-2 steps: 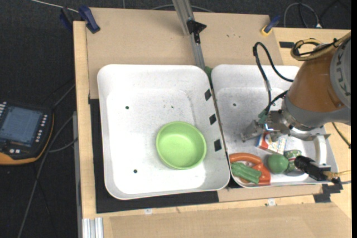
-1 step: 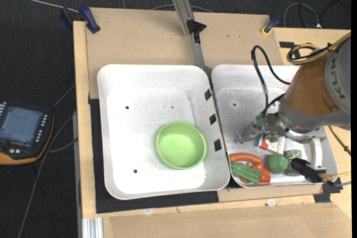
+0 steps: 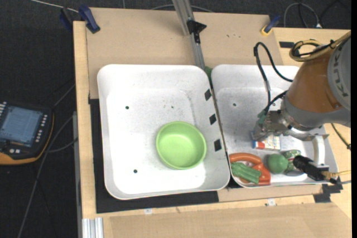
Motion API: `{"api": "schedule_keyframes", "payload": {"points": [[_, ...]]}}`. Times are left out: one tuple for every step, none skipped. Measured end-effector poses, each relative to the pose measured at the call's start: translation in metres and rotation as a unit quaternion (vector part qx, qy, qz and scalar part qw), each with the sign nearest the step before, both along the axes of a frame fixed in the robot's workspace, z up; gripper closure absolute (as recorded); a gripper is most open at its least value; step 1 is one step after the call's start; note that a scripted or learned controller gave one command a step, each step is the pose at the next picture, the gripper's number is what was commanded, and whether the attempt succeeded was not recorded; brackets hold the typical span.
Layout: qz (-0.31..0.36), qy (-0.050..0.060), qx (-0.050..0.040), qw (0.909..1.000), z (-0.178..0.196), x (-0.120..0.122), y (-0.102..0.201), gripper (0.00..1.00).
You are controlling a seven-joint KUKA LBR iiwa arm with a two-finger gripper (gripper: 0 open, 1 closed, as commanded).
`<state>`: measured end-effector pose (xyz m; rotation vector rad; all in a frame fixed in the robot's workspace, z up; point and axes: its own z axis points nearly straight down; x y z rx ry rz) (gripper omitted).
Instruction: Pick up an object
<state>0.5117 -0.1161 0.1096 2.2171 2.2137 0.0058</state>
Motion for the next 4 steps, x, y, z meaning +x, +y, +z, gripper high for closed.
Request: {"api": "schedule_keyframes", "payload": {"points": [[0.001, 0.002, 0.0015, 1.0, 0.042, 0.001, 0.002, 1.0], [0.001, 0.002, 0.0014, 1.0, 0.091, -0.008, 0.003, 1.0], [0.001, 0.002, 0.0016, 1.0, 0.135, -0.003, 0.008, 1.0], [0.003, 0.004, 0.0024, 1.0, 0.131, -0.012, 0.067, 1.0]]}}
